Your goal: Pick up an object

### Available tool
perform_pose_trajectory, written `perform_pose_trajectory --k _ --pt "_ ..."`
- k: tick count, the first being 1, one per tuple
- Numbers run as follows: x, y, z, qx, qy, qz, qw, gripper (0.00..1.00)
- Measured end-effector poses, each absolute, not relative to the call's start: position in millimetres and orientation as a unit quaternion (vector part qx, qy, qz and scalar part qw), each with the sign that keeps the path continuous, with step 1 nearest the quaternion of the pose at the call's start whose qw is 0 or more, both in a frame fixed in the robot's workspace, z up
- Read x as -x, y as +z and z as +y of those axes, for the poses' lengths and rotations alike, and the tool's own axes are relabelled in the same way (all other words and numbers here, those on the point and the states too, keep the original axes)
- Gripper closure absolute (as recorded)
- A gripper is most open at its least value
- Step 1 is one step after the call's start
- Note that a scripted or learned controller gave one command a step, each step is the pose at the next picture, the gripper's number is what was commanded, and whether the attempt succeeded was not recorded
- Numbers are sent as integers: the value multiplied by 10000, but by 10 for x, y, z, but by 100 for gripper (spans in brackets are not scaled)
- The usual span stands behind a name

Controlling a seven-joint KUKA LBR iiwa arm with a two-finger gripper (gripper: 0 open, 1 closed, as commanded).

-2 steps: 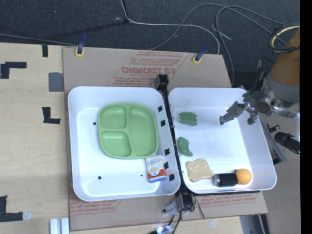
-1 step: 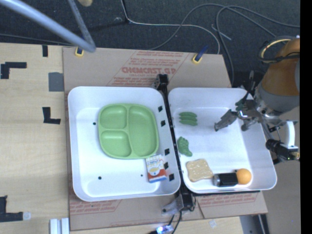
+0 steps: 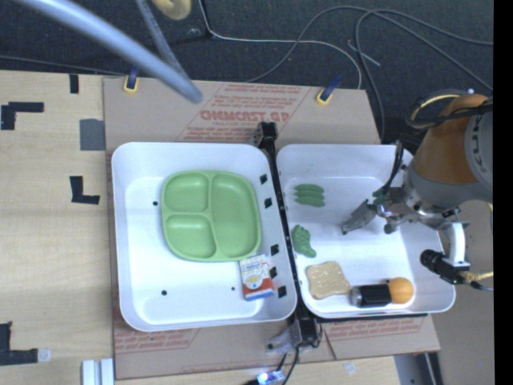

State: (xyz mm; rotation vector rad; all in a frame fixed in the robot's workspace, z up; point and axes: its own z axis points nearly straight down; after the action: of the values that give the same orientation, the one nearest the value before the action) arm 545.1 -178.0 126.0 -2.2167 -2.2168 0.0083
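Objects for pickup, right bin (image 3: 417, 301): toast slice (image 3: 328, 279) at lower left, flat on bin floor; black block (image 3: 370, 296) just right of toast, touching orange ball (image 3: 400, 291) at its right end; green pod piece (image 3: 309, 195) upper left, near divider; second green piece (image 3: 303, 240) below it, close to left wall.

Left bin (image 3: 128, 239): green divided plate (image 3: 212, 215), three compartments, lying flat at centre; small carton (image 3: 256, 278), red and white, just below plate's lower right corner, beside right wall.

Hand (image 3: 358, 220): inside right bin, above bare floor at mid-height, well apart from toast, block and ball. Grey tip pointing left and slightly down. Nothing visible between fingers; finger state cannot be told at this angle.

Arm (image 3: 449, 167): entering from right, orange band above wrist, over right wall of right bin.

Counter (image 3: 48, 239): light wood surface with black marks; cardboard sheet (image 3: 240, 107) with red print under both bins, yellow clamps (image 3: 131, 83) at its upper corners. Cables (image 3: 337, 30) across dark floor beyond counter.
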Motion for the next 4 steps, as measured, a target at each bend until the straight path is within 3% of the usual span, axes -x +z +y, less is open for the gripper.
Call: perform_pose_trajectory --k 1,2,4 --pt "-5455 836 -1779 7067 7 -7075 -12 0" --pt "-5464 963 -1783 7067 1 -7075 -26 100" --pt "-5570 2037 -1727 7066 -11 -7076 -22 100"
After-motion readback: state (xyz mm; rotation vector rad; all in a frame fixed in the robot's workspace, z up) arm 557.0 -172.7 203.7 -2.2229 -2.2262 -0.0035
